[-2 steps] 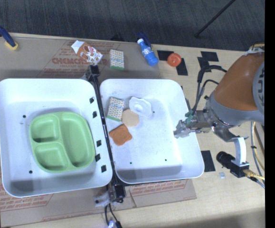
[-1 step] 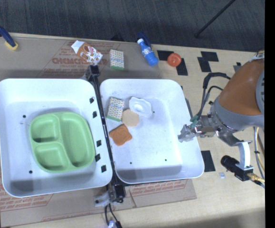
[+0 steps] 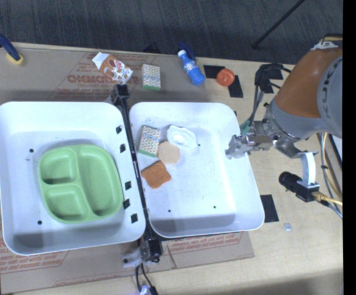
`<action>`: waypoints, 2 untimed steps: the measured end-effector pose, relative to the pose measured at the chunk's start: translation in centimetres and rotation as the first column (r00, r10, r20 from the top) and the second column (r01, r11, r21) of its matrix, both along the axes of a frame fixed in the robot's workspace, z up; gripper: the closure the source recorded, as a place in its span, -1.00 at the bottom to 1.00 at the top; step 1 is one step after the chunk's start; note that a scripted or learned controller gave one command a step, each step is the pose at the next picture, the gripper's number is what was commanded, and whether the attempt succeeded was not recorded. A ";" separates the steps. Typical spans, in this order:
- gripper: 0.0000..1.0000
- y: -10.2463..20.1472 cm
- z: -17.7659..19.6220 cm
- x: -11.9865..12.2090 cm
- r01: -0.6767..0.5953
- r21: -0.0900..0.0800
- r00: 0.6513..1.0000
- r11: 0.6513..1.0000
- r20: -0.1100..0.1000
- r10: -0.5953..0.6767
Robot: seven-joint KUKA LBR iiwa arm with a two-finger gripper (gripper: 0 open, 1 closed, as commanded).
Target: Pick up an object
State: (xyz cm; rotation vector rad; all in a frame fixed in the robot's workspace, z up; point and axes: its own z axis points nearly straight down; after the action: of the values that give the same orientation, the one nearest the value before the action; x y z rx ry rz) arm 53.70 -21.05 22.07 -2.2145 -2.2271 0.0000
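Over the right rim of the right bin (image 3: pixel 246 192), the gripper (image 3: pixel 234 147) hung at the end of the grey arm (image 3: pixel 307 97), whose orange band filled the upper right corner. Its metal tip looked small and blurred against the white wall, so whether the pincer was spread or clenched could not be told; nothing could be seen between its tips, and it touched none of the objects in the bin.

Those objects sat well apart from it, bunched at the bin's left side. A patterned green-and-white packet (image 3: pixel 149 139) lay near the divider, a crumpled white object (image 3: pixel 182 137) just beside it, a round tan piece (image 3: pixel 169 153) below them, touching or nearly touching both, and an orange-brown sponge-like block (image 3: pixel 157 174) lowest of all.

A green three-compartment tray (image 3: pixel 79 183) rested in the left bin (image 3: pixel 8 165).

On the bench behind the bins lay a blue bottle (image 3: pixel 192 68), an orange ball (image 3: pixel 225 77), a small printed box (image 3: pixel 151 77) and a crinkled snack wrapper (image 3: pixel 112 68).

Much of the arm was cut off by the frame edge.
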 end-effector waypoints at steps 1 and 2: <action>1.00 0.0 4.4 7.6 -0.001 -0.001 1.000 1.000 0.002 0.001; -1.00 0.0 4.3 7.6 -0.001 -0.001 1.000 1.000 0.000 0.001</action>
State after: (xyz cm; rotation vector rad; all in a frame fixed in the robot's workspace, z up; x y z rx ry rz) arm 61.29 -21.08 26.36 -2.2142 -2.2287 0.0015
